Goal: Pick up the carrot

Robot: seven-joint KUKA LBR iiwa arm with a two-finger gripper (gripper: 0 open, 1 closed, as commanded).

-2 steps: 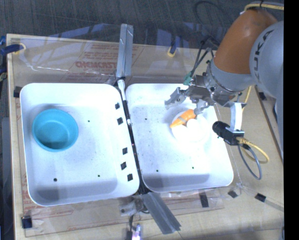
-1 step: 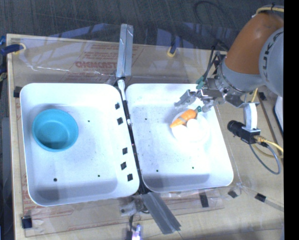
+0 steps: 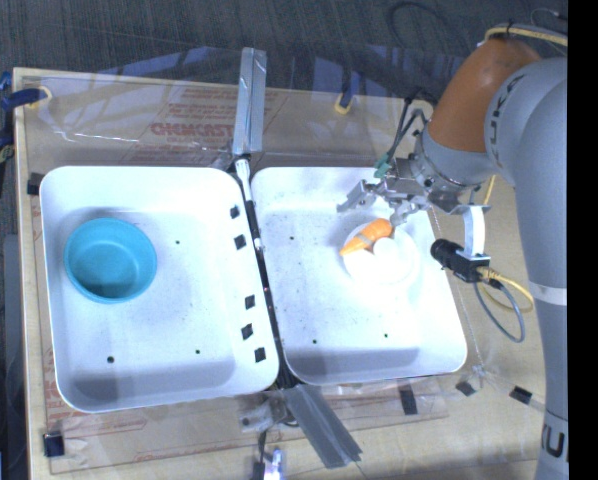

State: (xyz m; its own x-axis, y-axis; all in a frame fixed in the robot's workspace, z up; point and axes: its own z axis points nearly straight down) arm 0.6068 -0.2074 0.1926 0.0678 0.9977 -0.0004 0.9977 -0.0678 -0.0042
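The carrot (image 3: 367,235) lies in the right bin (image 3: 319,358), toward its far right corner, and seems to rest partly against a pale, whitish object (image 3: 387,260) that blends into the bin floor; what that object is cannot be made out. The arm (image 3: 499,98) reaches in over the bin's right edge and bends down so that the gripper (image 3: 384,206) sits just above the far end of the carrot, which suits a descent straight onto it. The fingers (image 3: 354,196) look spread, one toward the bin's middle and one nearer the carrot, with nothing between them, though glare on the metal makes this hard to be sure of; the carrot is judged to be unheld and lying on the bin floor. The left bin (image 3: 129,378) carries a blue bowl (image 3: 110,259) near its left edge, well apart from the work. The pale object touching the carrot may crowd a finger's path on that side.
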